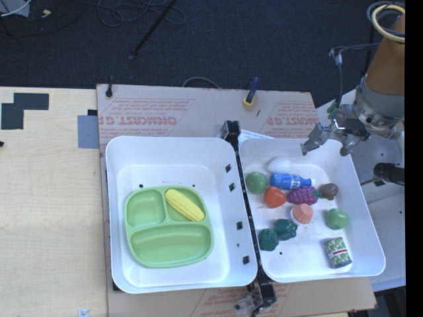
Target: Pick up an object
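The spread, empty gripper (327, 142) is being held over the right bin's (370, 256) far edge, so an outlying piece like the green can (338, 252) near its right corner is best being targeted.

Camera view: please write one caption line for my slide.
Open gripper hovers above right bin of toy food; corn lies on green tray.

- The two bins (198, 152) are white.
- The divided plate (169, 235) is light green; the corn cob (184, 205) on it is yellow.
- The bottle (289, 181) is blue with a red band.
- The grapes (302, 195) are purple.
- A round piece (256, 182) is green, and one beside it (275, 197) is orange-red.
- The small can (338, 252) is green with red and white patches.
- The arm (386, 68) is orange above its grey wrist.
- The cardboard sheet (172, 114) is tan with red lettering.
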### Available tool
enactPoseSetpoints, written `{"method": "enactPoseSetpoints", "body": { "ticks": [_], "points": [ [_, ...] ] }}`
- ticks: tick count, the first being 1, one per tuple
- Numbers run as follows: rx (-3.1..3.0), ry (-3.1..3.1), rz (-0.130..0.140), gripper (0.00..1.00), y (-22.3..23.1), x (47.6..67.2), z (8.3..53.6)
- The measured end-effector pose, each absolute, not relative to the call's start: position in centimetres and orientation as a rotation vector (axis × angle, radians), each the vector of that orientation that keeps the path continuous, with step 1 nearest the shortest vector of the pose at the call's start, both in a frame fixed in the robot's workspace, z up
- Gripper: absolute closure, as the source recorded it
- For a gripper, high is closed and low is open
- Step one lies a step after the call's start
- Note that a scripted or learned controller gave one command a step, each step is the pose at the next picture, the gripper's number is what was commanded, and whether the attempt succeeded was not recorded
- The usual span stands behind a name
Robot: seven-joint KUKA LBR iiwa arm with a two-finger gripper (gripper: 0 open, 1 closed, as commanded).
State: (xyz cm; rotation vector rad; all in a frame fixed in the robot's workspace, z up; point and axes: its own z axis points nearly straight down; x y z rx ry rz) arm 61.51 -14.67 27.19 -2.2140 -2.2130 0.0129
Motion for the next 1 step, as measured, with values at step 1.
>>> {"method": "enactPoseSetpoints", "body": {
  "ticks": [1],
  "points": [
    [-2.220, -2.222, 0.001, 0.00, -14.68, 61.70, 27.92]
  ]
}}
